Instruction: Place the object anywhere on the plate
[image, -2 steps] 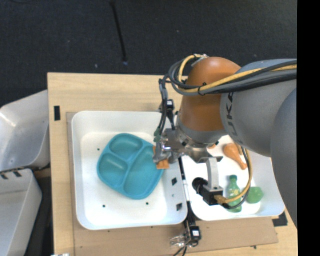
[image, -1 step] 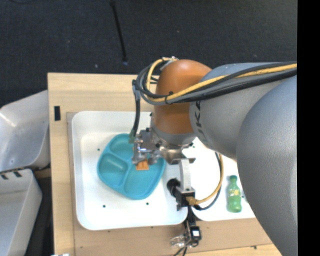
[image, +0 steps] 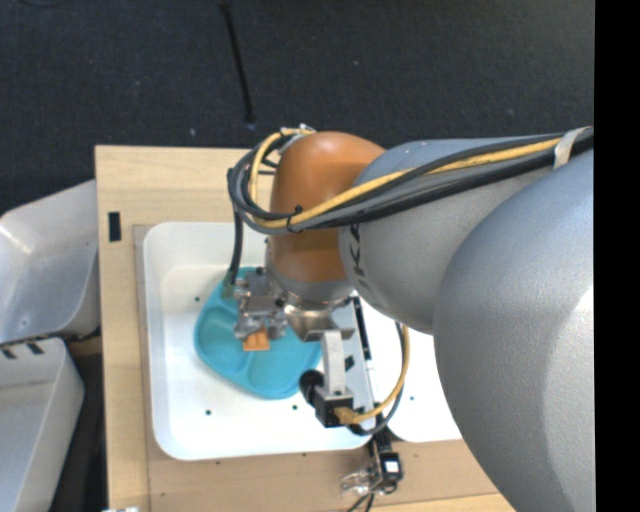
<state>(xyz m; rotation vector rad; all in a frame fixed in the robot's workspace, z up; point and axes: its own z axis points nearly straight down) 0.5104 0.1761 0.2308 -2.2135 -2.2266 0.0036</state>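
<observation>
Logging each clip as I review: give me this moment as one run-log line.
arm: over white bin | gripper: above blue plate | small orange object: at gripper tip, over plate | grasp or release: unclear

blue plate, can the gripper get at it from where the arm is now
Probably yes: the gripper hangs right over the blue plate in the white bin, and a small orange object sits at its tip.

I am in a robot lab, not a home. My big grey metal arm (image: 500, 290) with its orange band (image: 318, 215) and loose black and yellow cables (image: 400, 180) reaches over a pale wooden bench (image: 120, 190). A shallow white plastic bin (image: 175, 400) sits on it, with dark carpet floor (image: 150, 70) behind.
</observation>
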